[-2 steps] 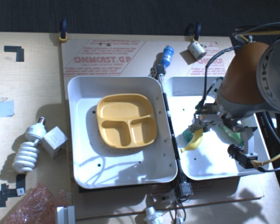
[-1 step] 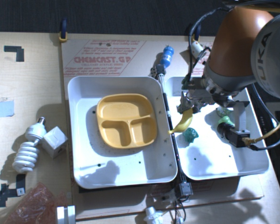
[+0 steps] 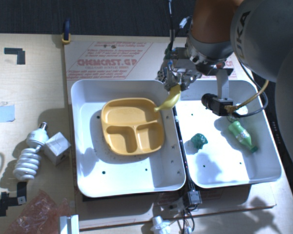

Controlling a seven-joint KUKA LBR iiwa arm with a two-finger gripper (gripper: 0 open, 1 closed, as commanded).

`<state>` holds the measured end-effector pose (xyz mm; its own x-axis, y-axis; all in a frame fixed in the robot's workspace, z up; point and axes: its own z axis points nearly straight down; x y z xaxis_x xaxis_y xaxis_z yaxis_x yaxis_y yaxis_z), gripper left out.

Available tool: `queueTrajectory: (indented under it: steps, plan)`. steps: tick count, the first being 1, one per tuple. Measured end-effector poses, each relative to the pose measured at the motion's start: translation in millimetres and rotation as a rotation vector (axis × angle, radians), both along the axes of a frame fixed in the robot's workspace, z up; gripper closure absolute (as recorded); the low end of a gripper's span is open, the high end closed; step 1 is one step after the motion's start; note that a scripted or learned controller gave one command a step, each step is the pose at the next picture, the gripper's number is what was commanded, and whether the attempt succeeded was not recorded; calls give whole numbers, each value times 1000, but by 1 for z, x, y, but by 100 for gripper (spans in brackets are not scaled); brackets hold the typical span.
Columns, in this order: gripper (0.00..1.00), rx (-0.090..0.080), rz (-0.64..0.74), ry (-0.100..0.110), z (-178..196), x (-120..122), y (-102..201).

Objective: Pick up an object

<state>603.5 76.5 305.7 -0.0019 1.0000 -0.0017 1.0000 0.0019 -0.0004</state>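
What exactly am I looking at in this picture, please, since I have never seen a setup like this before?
This is one picture from a fixed camera above a workbench, looking down at a slant. The big grey and orange shape at the upper right is a robot arm reaching in. At its tip is a two-finger gripper, and a yellow banana hangs from it, above the divide between the two bins.

Two shallow white bins sit side by side. The left bin holds a yellow divided plate. The right bin holds a small green lump and a green bottle.

On the bench to the left of the bins lie a spiral light bulb and a small grey block.
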Motion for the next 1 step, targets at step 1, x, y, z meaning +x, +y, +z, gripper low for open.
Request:
queueTrajectory:
  steps: [1]
  plan:
    - [100,0,0,0,9,-10,43]
